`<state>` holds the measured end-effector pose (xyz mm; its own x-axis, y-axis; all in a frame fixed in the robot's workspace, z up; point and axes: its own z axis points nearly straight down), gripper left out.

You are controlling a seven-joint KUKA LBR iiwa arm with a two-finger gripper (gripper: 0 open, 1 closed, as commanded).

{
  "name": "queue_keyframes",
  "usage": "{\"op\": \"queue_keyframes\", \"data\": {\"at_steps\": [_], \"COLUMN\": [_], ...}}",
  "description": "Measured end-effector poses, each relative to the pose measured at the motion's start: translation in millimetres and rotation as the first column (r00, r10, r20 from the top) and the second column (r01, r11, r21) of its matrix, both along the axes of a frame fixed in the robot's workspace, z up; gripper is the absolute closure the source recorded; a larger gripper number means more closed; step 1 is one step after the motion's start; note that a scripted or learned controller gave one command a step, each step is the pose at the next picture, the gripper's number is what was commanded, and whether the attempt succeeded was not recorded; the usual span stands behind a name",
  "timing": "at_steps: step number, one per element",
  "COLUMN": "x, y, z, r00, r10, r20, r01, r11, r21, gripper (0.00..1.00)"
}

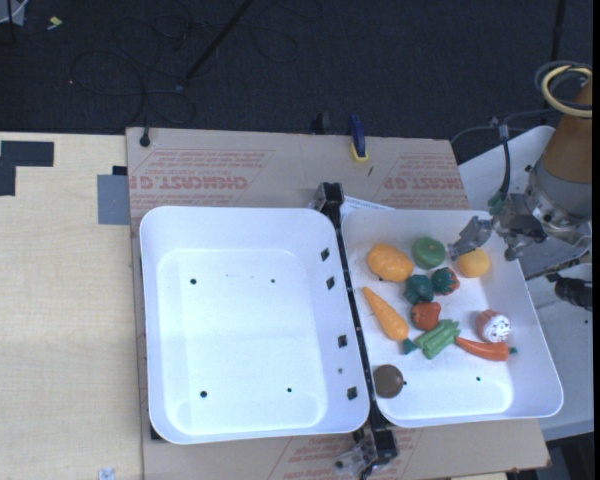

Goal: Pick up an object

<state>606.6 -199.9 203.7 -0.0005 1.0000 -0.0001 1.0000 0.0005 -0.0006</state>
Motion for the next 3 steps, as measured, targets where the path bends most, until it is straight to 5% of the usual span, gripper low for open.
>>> {"op": "queue_keyframes", "data": {"at_steps": [1,3], "x": [30,37], "y": [65,77], "z": [-92,-116], "r00": [1.000,1.000], "r10": [-0.001,0.001], "r20": [0.000,-0.003], "r01": [0.001,-0.001], "r11": [1.000,1.000], "r21": [-0.001,0.001], "gripper": [0.00,0.00]}}
